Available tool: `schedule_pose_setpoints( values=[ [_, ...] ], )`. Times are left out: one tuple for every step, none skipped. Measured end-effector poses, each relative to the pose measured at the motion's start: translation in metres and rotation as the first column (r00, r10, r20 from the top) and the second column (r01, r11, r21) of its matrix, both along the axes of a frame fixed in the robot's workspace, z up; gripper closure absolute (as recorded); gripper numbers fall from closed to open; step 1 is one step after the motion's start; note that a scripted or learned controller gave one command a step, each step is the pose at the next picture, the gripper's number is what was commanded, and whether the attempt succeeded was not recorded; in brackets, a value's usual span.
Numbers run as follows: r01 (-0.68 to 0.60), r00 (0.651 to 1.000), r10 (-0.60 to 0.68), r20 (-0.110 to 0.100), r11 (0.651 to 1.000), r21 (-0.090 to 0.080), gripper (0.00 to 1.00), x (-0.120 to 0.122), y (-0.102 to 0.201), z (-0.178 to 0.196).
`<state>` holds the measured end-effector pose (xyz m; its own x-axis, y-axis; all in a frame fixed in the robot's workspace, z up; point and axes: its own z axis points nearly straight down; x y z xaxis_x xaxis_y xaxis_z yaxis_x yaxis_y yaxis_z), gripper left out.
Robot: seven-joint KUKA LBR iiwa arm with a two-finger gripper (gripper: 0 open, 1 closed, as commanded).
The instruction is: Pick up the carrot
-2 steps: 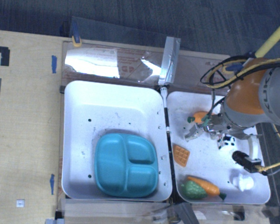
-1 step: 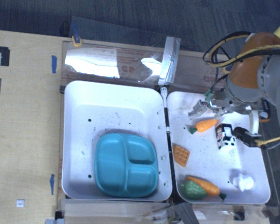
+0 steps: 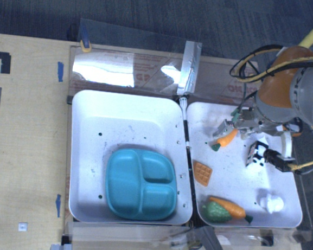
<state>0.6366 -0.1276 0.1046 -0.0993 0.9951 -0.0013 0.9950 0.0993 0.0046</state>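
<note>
Second carrot (image 3: 227, 207) lies low; fingers (image 3: 233, 127) seemingly pinch the upper carrot (image 3: 225, 138).

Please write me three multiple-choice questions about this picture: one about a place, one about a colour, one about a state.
1. Where is the waffle?
A. left bin
B. right bin
C. on the tray

2. What colour is the tray?
A. blue
B. red
C. white

3. How does the tray lie?
A. upside down
B. on its edge
C. right way up

Answers:
1 B: it lies beside the right bin's left wall.
2 A: it is light blue.
3 C: its compartments face up.
</note>
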Motion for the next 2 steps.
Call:
schedule_pose_setpoints(
  values=[
    [0.000, 1.000, 0.000, -0.004, 1.000, 0.000, 1.00, -0.001, 0.000, 0.010],
    [0.306, 0.952, -0.306, 0.000, 0.952, 0.002, 1.00, 0.017, 0.054, 0.082]
  ],
)
